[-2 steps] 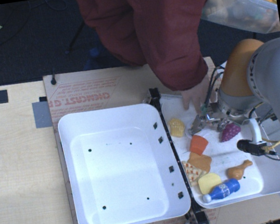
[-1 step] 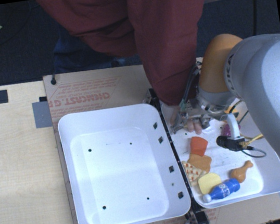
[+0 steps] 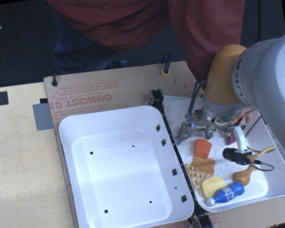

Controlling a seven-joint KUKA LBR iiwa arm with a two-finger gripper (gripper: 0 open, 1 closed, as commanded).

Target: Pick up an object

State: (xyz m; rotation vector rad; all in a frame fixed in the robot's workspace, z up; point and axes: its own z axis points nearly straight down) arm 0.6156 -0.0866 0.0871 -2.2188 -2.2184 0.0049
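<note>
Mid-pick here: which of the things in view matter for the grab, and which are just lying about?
For the job: gripper, right bin, and in it the orange block, waffle-patterned piece, yellow piece, blue bottle, small purple piece.
Lying about: left bin, cardboard sheet under the bins, blue-and-yellow clamp at its far edge.

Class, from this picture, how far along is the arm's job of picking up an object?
Done: the gripper is down in the right bin. In hand: it hovers by the orange block, with no object seen held. Left: grasp and lift one; the blue bottle and yellow piece lie on the bin floor.
</note>
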